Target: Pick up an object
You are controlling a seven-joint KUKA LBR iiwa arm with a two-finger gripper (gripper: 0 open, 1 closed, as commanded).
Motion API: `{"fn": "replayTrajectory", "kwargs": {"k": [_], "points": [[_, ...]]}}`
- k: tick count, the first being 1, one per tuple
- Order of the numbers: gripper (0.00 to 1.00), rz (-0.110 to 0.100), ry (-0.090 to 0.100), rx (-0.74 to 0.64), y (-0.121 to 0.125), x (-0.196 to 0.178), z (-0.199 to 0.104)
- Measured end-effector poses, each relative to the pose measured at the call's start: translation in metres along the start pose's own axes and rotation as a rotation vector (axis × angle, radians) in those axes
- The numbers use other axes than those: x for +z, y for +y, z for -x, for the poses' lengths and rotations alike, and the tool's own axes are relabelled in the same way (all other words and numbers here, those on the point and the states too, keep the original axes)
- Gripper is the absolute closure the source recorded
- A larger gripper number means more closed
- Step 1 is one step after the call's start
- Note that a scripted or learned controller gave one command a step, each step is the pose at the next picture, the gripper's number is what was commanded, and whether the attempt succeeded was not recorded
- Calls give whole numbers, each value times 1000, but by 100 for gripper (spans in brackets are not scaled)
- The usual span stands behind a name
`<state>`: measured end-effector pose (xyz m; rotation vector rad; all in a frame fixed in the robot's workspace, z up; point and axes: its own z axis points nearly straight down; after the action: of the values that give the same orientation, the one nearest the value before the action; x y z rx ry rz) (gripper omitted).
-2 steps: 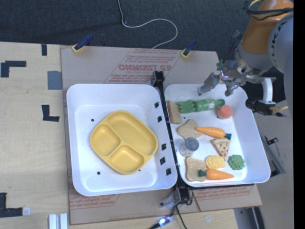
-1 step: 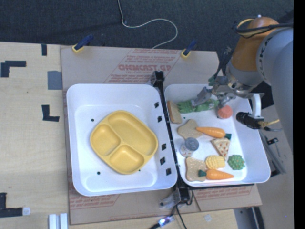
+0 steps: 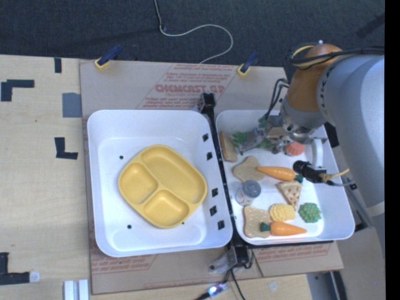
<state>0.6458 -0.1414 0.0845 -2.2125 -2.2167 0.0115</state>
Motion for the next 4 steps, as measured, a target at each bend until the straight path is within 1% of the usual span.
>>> {"fn": "replayTrajectory", "kwargs": {"k": [1,2,3,4], "points": [[0,8,-3,0,0,2,0],[100,4,-3,-1,-1,-6,0],[100,10,-1,1,-4,-46,-2],[100,10,-1,1,-8,-86,-2]]}}
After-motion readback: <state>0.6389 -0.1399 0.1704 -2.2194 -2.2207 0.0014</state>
